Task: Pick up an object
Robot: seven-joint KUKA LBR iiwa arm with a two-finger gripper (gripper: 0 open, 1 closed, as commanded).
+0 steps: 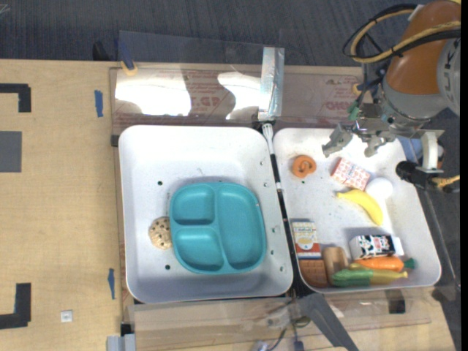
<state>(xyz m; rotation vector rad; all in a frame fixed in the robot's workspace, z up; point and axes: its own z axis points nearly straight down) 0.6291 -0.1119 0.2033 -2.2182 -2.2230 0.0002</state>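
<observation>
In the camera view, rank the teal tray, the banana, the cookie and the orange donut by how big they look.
1. Teal tray, by far the largest.
2. Banana.
3. Cookie and donut look about alike, so I won't rank them.

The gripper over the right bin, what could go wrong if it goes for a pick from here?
The gripper, fingers spread, hovers over bare floor near the right bin back edge; a straight descent likely closes on nothing. Nearby, the pink box touches the banana and white ball, so a grab may nudge them. The front pile is tightly packed, inviting a double pick.
</observation>
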